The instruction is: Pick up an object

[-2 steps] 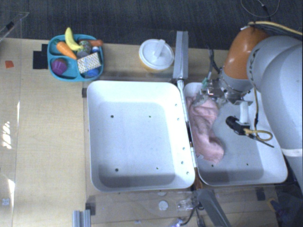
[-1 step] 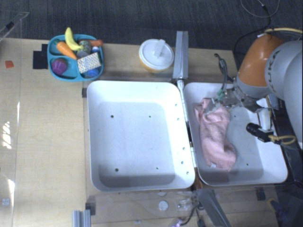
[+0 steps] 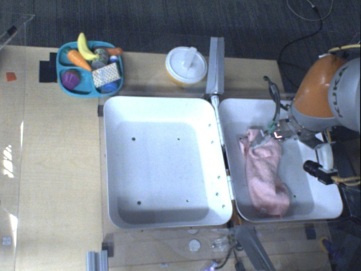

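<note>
Over the right shallow white bin (image 3: 333,208), the grey arm's two-finger gripper (image 3: 274,131) touches the top end of a crumpled pink cloth (image 3: 264,174) lying inside; finger spacing cannot be told. Beyond the left white bin (image 3: 113,151) sits a blue tray of toy food (image 3: 63,86).

Two bins side by side on table (image 3: 51,179). Cloth (image 3: 264,176) lay in right bin (image 3: 330,205), toward its 9 o'clock side. Gripper (image 3: 274,130) sat at cloth's 12 o'clock end. Tray (image 3: 63,88) of small items at 11 o'clock of left bin (image 3: 163,157); lidded cup (image 3: 186,65) at its 12 o'clock.
</note>
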